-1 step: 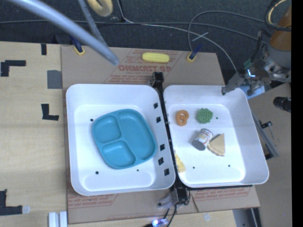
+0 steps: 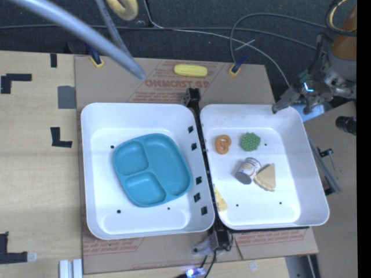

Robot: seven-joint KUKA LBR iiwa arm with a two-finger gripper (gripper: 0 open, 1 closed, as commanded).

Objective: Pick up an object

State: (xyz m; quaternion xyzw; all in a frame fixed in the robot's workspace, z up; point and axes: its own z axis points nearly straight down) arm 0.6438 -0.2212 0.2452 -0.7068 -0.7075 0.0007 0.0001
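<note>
The right white bin [image 2: 301, 210] holds several small objects: an orange ring-shaped piece [image 2: 223, 143], a green knobbly ball [image 2: 250, 141], a small silver can [image 2: 247, 169] lying on its side, and a tan wedge [image 2: 267, 178] touching the can. A small yellow piece [image 2: 219, 200] lies against the bin's left wall. My gripper [image 2: 293, 101] hangs at the bin's far right corner, above the rim and apart from all the objects. The grey arm with its orange band [image 2: 346, 19] rises behind it at the right edge.
The left white bin [image 2: 98, 213] holds a blue divided plate [image 2: 152, 168]. A yellow banana-shaped object [image 2: 190, 70] lies on the cardboard behind the bins. A grey tube [image 2: 69, 19] crosses the top left. Cables run along the back.
</note>
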